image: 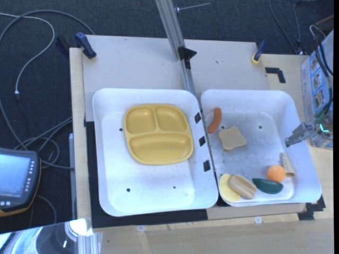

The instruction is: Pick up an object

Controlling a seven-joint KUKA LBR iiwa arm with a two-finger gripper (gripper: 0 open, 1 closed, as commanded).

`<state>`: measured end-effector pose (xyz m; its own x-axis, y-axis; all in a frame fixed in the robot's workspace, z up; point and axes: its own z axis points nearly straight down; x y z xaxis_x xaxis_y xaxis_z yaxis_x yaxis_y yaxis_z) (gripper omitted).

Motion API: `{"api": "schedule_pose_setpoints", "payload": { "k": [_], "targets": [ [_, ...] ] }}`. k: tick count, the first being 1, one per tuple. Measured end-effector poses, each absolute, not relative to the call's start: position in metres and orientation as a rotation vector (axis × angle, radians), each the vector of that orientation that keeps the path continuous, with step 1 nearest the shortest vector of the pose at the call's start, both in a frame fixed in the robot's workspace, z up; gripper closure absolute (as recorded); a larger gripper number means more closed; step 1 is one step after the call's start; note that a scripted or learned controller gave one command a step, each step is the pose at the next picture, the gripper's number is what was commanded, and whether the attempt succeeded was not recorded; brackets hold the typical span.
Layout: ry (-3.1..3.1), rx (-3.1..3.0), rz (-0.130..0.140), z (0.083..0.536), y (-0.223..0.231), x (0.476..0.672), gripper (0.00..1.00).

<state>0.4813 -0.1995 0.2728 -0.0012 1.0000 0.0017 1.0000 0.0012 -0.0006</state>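
From my seat at the feed, nearest the camera along the front wall of the right bin [296,110] I see a row of play-food pieces: a bun-like hot dog [242,186] lying on a pale yellow piece [225,188], just beside it a dark green pepper-shaped item [267,186], and an orange ball [275,173] touching the green one from behind. A small tan strip [287,163] leans against the bin's right wall just beside the orange ball. Further back, near the middle of that bin, lies a tan slice of toast [232,138], and beyond it a reddish sausage [213,120] rests close to the divide between the two bins. In the left bin [108,142] a yellow divided plate [158,133] with three compartments sits flat, toward the bin's back half. At the right rim of the right bin I see the gripper [297,135], a grey piece poking in over the wall, well apart from every food item; I cannot tell how it is set, and nothing is visibly in it. Farthest back, a metal pole [169,17] slants across the bench, with a blue clamp [85,44] at the left rear corner.
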Motion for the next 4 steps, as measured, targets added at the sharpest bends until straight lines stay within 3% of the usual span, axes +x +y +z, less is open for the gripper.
{"api": "schedule_pose_setpoints", "payload": {
  "k": [3, 4],
  "targets": [
    [-2.217, -2.217, 0.003, 0.132, -0.203, 0.492, 0.00],
    [-2.223, -2.221, -0.003, 0.146, -0.203, 0.494, 1.00]
  ]
}}
